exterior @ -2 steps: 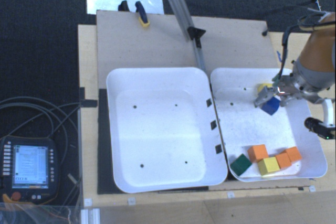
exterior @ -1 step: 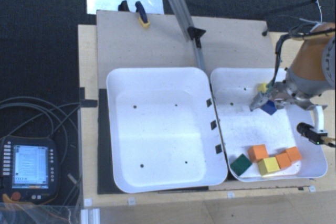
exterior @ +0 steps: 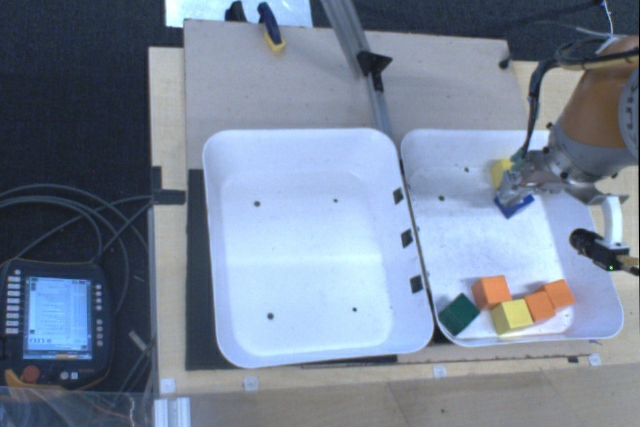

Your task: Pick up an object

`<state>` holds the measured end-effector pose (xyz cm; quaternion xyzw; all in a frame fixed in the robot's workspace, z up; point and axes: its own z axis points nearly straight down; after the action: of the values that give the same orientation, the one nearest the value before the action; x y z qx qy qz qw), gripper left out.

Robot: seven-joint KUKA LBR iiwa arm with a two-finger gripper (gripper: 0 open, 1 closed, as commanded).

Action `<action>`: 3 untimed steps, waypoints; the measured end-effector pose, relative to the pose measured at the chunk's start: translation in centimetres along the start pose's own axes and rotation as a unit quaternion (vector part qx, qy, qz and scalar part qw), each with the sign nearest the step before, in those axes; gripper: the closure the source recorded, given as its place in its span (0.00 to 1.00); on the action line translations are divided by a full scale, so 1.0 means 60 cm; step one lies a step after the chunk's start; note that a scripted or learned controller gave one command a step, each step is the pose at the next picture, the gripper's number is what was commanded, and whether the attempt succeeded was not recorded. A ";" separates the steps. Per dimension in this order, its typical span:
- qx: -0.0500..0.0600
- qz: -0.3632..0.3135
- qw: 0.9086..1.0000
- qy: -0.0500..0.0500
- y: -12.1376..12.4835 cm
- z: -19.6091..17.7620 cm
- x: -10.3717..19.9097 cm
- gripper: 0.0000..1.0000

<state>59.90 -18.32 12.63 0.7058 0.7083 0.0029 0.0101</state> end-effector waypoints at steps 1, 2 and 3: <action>0.005 -0.001 1.000 0.004 0.019 -0.100 0.005 1.00; 0.005 -0.001 1.000 0.004 0.024 -0.185 0.004 1.00; 0.008 -0.003 1.000 0.006 0.009 -0.196 0.086 1.00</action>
<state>60.20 -13.03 24.38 0.7037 0.7105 0.0011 0.0002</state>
